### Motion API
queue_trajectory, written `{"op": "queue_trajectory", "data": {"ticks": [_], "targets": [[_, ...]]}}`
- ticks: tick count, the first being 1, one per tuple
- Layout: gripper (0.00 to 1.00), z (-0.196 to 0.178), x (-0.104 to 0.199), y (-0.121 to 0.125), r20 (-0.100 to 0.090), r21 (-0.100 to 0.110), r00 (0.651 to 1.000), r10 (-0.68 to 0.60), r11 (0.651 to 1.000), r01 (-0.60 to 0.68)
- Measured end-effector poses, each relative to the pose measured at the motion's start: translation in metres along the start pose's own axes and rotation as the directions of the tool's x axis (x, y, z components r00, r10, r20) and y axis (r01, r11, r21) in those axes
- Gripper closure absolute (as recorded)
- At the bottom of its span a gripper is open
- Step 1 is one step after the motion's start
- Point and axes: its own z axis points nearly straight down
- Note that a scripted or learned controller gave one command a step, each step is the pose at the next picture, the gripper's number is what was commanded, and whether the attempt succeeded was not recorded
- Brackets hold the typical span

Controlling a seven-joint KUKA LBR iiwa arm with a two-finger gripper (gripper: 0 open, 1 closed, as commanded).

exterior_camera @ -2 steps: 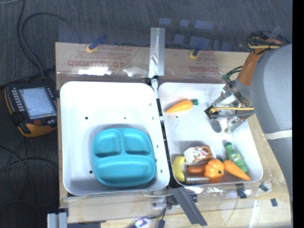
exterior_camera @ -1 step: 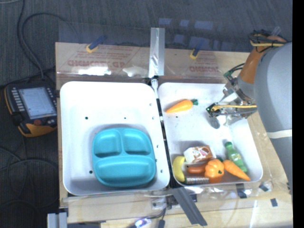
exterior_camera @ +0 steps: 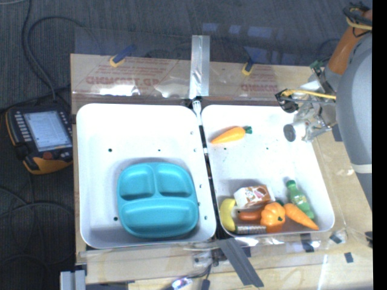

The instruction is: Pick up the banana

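Banana (exterior_camera: 227,214) at right bin's (exterior_camera: 266,156) near-left corner, claw (exterior_camera: 297,115) well apart at far-right rim, spread unclear.

Illumination is bright and even, coming from overhead. Both white bins (exterior_camera: 139,119) read near overexposed, with little surface detail on their floors. Soft, short shadows sit beneath the blue tray (exterior_camera: 158,199) and along the inner bin walls. Glare streaks show on the clear plastic sheet (exterior_camera: 151,77) at the tabletop's far edge and on the metal strip (exterior_camera: 199,65) between the bins. The dark carpet (exterior_camera: 60,17) is dim. Overall sharpness is moderate; the arm (exterior_camera: 360,101) at right appears soft and slightly blurred.
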Motion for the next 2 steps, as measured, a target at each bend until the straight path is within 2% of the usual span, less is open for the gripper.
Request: {"op": "queue_trajectory", "data": {"ticks": [2], "targets": [[1.00, -0.0157, -0.0006, -0.0016, 0.012, -0.003, 1.000, -0.007, 1.000, 0.007]]}}
